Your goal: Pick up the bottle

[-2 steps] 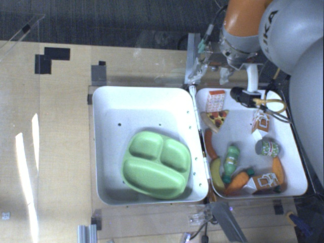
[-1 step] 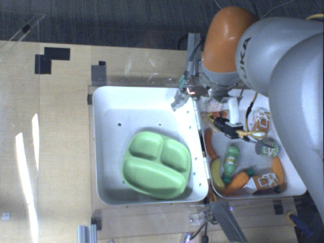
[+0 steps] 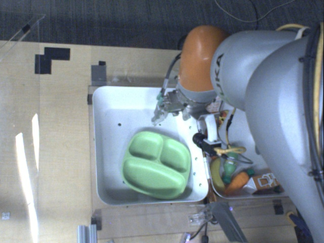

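Bottle (image 3: 229, 167) perhaps, right bin, fingers (image 3: 158, 116) unclear

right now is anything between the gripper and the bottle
The two-finger gripper hangs over the left white bin; what looks like the small green bottle lies in the right white bin. Between them rise the bins' adjoining walls, and a yellow banana and orange carrot crowd it.
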Available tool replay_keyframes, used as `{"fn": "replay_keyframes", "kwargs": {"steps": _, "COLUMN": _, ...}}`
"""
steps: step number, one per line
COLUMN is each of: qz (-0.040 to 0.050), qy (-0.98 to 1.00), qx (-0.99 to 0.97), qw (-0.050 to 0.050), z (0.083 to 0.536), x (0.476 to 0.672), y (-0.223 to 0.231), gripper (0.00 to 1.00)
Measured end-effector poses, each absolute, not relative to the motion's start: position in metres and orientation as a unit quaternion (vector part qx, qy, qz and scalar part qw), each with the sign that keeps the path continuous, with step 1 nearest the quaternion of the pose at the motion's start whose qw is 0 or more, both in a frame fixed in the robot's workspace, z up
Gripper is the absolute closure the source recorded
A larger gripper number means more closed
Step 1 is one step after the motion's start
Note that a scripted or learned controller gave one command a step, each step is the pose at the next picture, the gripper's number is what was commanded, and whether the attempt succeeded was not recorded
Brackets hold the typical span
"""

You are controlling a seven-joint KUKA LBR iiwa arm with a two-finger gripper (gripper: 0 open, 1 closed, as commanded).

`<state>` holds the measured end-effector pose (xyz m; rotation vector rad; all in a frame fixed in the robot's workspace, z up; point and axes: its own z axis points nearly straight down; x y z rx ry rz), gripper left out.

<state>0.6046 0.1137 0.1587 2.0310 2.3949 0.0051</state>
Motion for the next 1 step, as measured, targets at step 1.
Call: {"fn": "replay_keyframes", "kwargs": {"steps": 1, "qz": 0.0034, "qy": 0.781, "qx": 0.624, "qw": 0.002, "z": 0.0875, "x": 0.6597, "y": 0.1629, "gripper": 0.00}}
